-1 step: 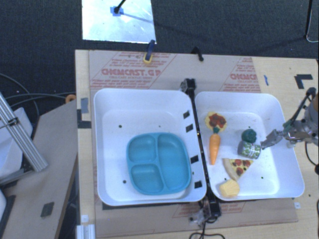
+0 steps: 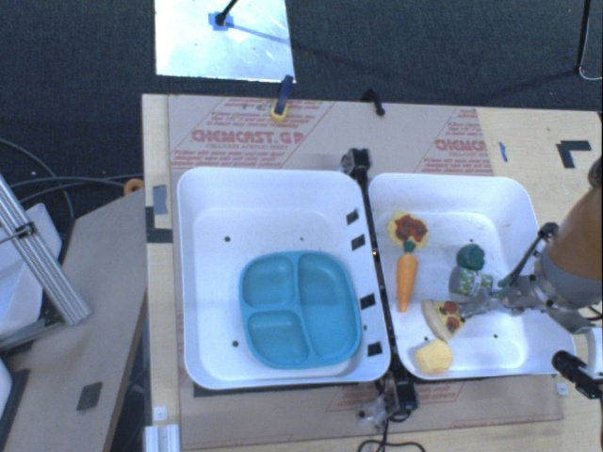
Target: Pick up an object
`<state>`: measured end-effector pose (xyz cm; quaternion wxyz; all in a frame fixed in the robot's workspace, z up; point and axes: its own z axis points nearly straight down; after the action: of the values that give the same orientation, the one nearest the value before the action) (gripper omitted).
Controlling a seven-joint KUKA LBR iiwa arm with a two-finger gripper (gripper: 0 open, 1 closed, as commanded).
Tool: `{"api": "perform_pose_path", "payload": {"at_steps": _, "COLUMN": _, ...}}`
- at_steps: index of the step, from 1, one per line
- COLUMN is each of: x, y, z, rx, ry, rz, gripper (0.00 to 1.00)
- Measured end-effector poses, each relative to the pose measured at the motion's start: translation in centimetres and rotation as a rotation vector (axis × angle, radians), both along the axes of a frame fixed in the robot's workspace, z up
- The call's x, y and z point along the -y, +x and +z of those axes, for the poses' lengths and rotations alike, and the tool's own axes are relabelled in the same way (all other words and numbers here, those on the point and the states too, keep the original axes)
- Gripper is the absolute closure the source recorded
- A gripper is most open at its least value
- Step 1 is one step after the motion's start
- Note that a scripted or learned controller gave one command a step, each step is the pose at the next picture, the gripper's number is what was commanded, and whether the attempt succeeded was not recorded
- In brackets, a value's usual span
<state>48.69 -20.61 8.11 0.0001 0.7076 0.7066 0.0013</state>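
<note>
**Gripper at Toy Cluster in Right Bin; Grasp Not Confirmed**

The likeliest target, a grey-and-green toy, is found near the centre of the right bin, its green top at 12 o'clock and its grey body below. A pizza slice lies touching or just beside it at 7 o'clock. A carrot lies lengthwise at 9 o'clock, with a round pizza-like piece at 10 o'clock and a yellow block at 7 o'clock, near the bin's front wall.

The gripper is seen entering from 3 o'clock, its tip low among the toys at the grey body's lower edge. Whether its fingers are apart or closed cannot be told; no object is visibly held. The low, sideways reach is judged to suit a grasp on this crowded cluster, where a neighbour could be nudged.

In the left bin, a blue divided tray rests well apart, right of centre.
</note>
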Motion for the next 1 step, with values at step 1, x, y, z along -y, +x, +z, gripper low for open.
{"api": "perform_pose_path", "payload": {"at_steps": 1, "x": -4.16, "y": 6.81, "z": 0.43, "rx": 0.006, "ry": -0.003, "rz": 0.012, "gripper": 0.0}}
